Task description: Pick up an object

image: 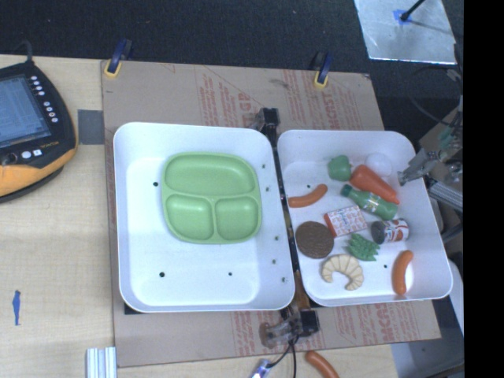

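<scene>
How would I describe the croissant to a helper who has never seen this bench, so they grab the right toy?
Look in the right-hand white bin, along its near edge. The croissant lies there, just below the round brown cookie. It is the only pale tan, crescent-shaped piece among the toys.

I had one fixed camera above the bench (55,250), looking down at a slant, far enough to take in both white bins (126,211) side by side.

Bright, even light from above, picture a little soft.
The white bins (126,211) show mild glare; shadows are faint; upper part of the frame is dark.
</scene>
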You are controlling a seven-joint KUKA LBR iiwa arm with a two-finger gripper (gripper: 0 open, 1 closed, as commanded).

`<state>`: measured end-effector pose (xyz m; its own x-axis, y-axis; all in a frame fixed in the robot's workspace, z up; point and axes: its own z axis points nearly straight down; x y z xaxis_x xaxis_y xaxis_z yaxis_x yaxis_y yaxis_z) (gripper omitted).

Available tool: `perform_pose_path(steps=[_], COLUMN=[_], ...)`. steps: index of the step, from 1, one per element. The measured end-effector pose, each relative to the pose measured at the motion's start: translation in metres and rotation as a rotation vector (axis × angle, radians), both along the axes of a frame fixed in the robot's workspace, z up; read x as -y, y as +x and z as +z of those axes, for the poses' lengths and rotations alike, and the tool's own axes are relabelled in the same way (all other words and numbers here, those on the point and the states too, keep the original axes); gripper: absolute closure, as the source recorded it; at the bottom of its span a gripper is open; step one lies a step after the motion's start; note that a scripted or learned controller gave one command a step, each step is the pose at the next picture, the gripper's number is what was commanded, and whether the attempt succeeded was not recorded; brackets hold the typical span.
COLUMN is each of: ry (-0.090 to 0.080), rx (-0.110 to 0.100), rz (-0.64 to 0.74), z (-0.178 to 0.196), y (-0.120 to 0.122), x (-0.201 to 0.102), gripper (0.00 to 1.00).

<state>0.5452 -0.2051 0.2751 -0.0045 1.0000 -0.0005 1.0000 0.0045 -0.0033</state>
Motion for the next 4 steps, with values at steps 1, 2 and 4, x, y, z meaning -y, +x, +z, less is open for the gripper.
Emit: perform_pose_path(steps=[1, 2, 4], ry=[0.0, -0.001, 0.0], rx=[-0.003, 0.005, 0.002], rz=[0.003, -0.001, -0.001], z=[-0.133, -0.18, -0.081], y=[0.073, 0.003, -0.018], x=[0.006, -0.026, -0.039], gripper=[0.0, 0.0, 1.0])
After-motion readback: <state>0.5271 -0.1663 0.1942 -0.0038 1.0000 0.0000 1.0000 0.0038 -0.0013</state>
